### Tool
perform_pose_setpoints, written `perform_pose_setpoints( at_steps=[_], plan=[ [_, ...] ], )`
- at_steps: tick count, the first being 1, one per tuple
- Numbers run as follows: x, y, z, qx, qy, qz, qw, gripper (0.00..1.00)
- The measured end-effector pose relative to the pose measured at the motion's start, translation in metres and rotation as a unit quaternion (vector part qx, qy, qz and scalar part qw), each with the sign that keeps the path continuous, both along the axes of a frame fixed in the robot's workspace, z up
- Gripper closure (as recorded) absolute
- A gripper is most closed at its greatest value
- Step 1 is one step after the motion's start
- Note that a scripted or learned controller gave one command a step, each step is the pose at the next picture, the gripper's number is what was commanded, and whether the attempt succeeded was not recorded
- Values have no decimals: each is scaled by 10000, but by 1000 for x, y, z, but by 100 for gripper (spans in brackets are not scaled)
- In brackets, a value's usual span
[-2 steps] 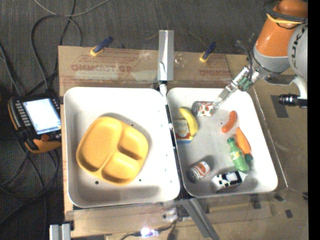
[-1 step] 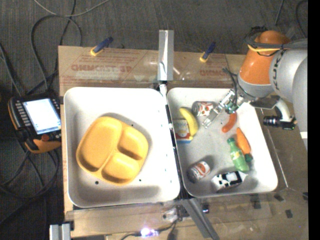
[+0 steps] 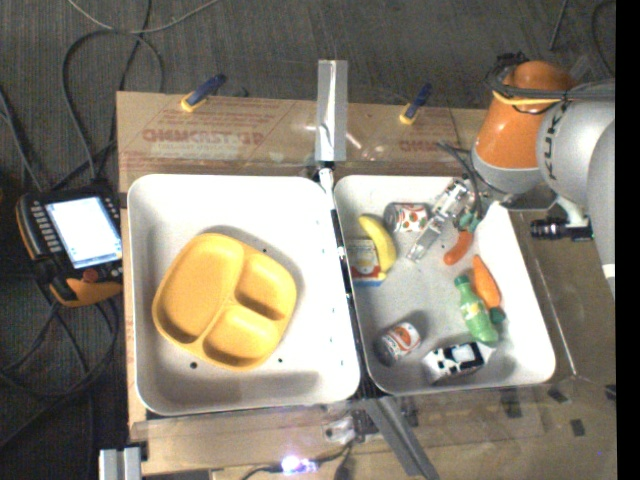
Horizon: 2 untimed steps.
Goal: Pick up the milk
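Milk, as I take the black-and-white carton to be, lies on its side by the near edge of the right bin, its long axis roughly along that edge. The gripper hangs low at the bin's far end, beside a red can. How wide it stands cannot be told, and nothing shows in its hold. The move therefore runs from the far end towards the near edge, past a green bottle just beside the carton. A second can lies near its left end, so room is tight. The bin floor is smooth and white.
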<state>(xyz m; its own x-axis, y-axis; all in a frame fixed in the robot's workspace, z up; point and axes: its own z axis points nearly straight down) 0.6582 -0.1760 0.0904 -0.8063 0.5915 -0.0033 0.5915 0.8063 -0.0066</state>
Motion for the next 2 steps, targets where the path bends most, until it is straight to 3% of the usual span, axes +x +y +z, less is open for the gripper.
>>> perform_pose_setpoints(
  at_steps=[1,2],
  plan=[
    [-12,-22,83,20,-21,451,9990,0],
    [-67,39,0,7,-54,1013,9948,0]
  ],
)
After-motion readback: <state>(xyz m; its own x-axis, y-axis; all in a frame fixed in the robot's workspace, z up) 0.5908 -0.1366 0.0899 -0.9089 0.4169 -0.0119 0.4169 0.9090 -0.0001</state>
